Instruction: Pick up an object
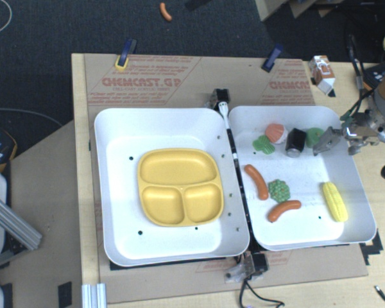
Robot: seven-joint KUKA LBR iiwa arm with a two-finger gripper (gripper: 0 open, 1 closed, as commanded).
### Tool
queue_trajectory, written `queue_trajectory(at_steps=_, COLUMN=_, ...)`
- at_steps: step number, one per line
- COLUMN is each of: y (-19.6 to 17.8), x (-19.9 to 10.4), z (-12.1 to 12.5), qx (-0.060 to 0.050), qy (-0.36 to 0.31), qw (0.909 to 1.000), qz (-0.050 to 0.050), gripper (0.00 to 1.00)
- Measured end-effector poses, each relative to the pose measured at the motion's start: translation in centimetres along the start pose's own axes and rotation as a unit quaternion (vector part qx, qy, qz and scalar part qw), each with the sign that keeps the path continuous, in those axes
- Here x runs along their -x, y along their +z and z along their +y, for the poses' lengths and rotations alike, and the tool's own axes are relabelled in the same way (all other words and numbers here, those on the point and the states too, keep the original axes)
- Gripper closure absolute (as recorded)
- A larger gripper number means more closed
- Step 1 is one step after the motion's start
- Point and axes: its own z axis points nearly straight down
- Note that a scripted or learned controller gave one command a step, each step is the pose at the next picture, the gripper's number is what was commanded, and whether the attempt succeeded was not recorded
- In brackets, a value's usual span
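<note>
The right bin (356, 172) holds the loose objects. Along its far side lie a pink-red round piece (275, 132), a green leafy piece (264, 145), a black cylinder (296, 141) and a green lump (315, 135). Nearer the front are an orange sausage (256, 181), a broccoli floret (279, 189), a second sausage (284, 210) and a yellow corn cob (334, 201). My gripper (341, 145) hangs over the bin's far right corner, open, just right of the green lump. One finger (324, 142) points toward that lump. Nothing sits between the fingers.
The left bin (115, 172) holds a yellow divided plate (180, 186). A small carton (322, 74) lies on the bench beyond the right bin. Two clips (124, 55) hold the cardboard's far edge. Cables and arm hardware crowd the right side.
</note>
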Motion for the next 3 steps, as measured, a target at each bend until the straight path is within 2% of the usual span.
queue_trajectory(at_steps=2, y=11.1, x=-0.6, z=0.4, qx=0.000, qy=0.000, qw=1.0000, qz=0.000, gripper=0.00)
queue_trajectory(at_steps=3, y=9.7, x=-0.5, z=0.6, qx=0.004, qy=0.000, qw=1.0000, qz=-0.001, gripper=1.00)
